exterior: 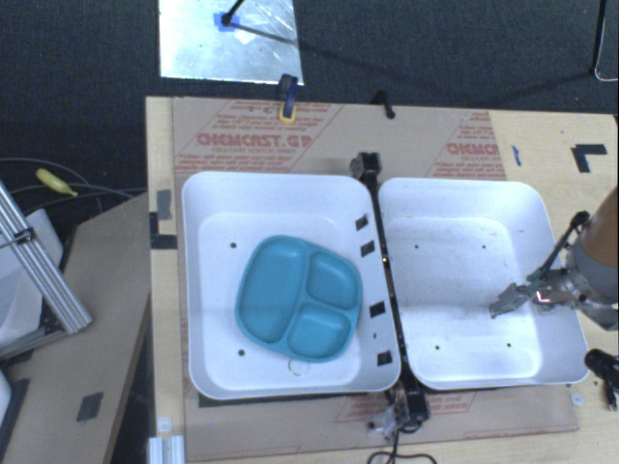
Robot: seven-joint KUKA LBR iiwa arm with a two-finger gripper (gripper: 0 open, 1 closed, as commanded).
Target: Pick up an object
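A blue divided plate (298,299) with three compartments lies in the left white bin (208,259), slightly right of its middle. My gripper (510,300) reaches in from the right edge and sits low over the right part of the right white bin (464,206), pointing left. It is far from the plate, across the divider between the bins. I see nothing in it.
A black clipped divider (375,259) runs between the two bins. The bins rest on a cardboard sheet (251,138) on the bench. A metal frame (34,259) stands off the bench at the left, and a shiny sheet (227,27) lies behind.
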